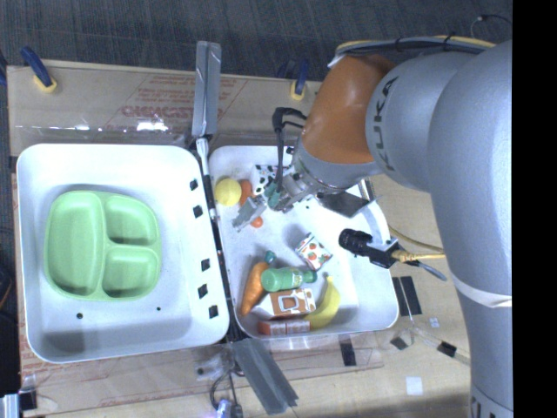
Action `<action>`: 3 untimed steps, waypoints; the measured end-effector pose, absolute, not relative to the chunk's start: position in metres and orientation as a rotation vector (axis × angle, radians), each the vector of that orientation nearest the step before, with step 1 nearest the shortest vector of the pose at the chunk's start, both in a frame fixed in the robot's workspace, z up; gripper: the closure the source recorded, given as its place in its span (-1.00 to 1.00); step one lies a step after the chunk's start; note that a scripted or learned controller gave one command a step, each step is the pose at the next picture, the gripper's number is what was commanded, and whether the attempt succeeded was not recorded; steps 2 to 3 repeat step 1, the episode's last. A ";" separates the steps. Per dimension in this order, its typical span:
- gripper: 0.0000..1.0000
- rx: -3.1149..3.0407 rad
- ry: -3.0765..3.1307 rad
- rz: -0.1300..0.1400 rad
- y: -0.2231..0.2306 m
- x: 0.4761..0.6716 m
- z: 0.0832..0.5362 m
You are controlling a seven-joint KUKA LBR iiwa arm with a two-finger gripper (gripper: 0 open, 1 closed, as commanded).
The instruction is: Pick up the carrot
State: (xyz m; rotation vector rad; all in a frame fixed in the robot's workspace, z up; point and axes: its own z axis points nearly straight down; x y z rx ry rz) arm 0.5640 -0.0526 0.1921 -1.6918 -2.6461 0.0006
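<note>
Carrot (pixel 253 286) partly under green bottle (pixel 289 279)

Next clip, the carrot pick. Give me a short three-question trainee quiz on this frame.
1. True or false: the carrot lies in the left bin.
2. Which thing touches the carrot's right side? A) the yellow lemon B) the green bottle C) the green tray
3. Fill in: the claw hovers near the lemon, at the ___ end of the right bin.

Key: 1 false, it lies in the right bin. 2 B. 3 far (upper), away from the carrot.
</note>
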 end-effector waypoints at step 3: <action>-1.00 -1.858 -2.531 0.002 0.019 0.563 0.192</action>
